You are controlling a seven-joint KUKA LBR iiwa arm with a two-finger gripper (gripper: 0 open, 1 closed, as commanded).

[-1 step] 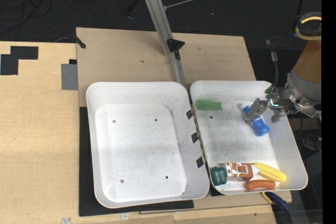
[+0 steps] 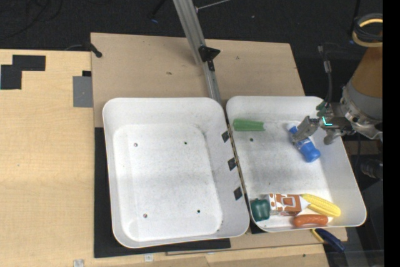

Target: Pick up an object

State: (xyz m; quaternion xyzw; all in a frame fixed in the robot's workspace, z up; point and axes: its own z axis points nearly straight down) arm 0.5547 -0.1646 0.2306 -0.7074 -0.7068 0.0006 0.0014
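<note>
claw [image 2: 304, 133] touching blue cylinder [image 2: 307, 148], right bin [image 2: 275, 106]

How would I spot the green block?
Look in the right-hand bin, up near its far left corner beside the divider. The green block lies there alone, flat and elongated; the other green item is stubby and sits in the near-edge cluster.

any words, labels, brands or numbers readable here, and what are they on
No text can be read anywhere in this view.
The orange and white carton in the right bin has printed markings, but they are too small and blurred to read.
The blue bottle by the claw, the green block, the corn and the sausage show no lettering.
</note>
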